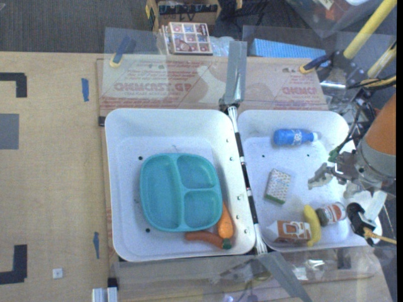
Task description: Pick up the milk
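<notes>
A pale wooden bench (50, 187) fills the left and lower frame, marked with black corner brackets and short strips of blue tape. Grey carpet runs along the top, where an open cardboard box (182, 4) sits with a patterned square packet just below it. A clear sheet printed with reversed red lettering lies behind the bins.

The left bin (126, 131), shallow and white with rounded corners, holds a teal plastic tray (181, 192) split into three compartments. At the tray's lower right edge lie an orange carrot (225, 224) and a reddish sausage (204, 238), close together.

The right bin (252, 131) is more crowded. A blue bottle (293, 136) lies on its side near the upper middle. A small greenish speckled box (278, 186) sits near the centre. Along the lower edge lies the milk (293, 231), an orange and white carton on its side, with a yellow banana (312, 223) touching its right end and a small dark-lidded jar (330, 214) just beyond.

The grey arm enters at the right edge, its orange band at upper right. The gripper (326, 173) hangs over the bin's right side, above the jar and apart from the milk. I cannot tell how far its jaws are open; nothing is visibly between them.
</notes>
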`<move>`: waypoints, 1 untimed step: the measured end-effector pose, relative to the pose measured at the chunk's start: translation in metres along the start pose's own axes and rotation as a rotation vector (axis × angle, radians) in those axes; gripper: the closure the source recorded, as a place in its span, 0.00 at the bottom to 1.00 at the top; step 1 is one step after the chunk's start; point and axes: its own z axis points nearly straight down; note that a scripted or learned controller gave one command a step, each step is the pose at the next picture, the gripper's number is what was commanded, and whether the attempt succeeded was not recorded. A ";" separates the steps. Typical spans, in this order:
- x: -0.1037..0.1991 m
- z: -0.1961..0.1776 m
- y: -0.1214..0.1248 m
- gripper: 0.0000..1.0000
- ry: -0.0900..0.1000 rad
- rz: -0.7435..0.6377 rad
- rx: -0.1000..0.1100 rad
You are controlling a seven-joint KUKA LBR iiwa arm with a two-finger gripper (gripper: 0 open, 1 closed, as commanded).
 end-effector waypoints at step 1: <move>-0.028 0.040 -0.015 0.00 0.005 -0.048 -0.003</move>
